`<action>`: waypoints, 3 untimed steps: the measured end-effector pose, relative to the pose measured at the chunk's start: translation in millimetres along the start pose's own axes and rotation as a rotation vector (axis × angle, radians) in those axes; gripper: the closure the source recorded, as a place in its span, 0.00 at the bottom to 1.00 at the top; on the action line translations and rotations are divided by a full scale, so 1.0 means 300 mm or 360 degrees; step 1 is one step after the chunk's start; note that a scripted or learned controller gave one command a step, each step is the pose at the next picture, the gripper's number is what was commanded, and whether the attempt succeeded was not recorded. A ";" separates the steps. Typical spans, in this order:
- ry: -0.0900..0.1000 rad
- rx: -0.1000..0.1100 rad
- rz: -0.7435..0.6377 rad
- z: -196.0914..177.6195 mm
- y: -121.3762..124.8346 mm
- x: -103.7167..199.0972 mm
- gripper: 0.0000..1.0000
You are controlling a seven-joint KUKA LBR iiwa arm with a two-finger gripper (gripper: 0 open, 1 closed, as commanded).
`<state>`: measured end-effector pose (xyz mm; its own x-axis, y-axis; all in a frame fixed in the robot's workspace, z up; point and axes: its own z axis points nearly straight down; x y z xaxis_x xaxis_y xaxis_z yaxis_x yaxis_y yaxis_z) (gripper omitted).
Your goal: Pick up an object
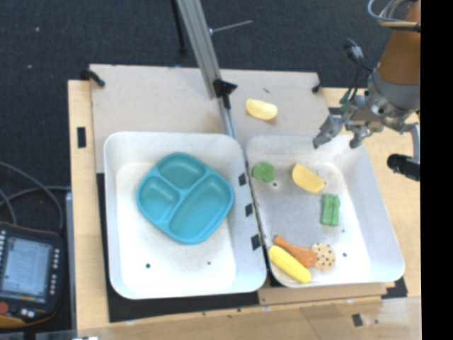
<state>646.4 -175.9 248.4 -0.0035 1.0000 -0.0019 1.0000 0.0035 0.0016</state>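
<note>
Your pincer (340,134) hangs spread and empty over the right bin's (379,211) two o'clock rim. The nearest object, the yellow wedge (308,178), lies toward seven o'clock; centre over it before descending.

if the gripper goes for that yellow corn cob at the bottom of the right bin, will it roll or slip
The yellow corn cob looks rounded and elongated, so it would probably roll sideways if nudged. Its surface seems smooth like moulded plastic, so it may slip under a shallow pinch. It lies against the orange carrot near the bin's rim, which may crowd the gripper.
</note>
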 end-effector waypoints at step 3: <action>0.0000 0.0006 0.0004 0.284 -0.015 0.008 0.00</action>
<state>641.9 -173.5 163.4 -0.0009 1.0000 -0.0021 1.0000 0.0009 -0.0024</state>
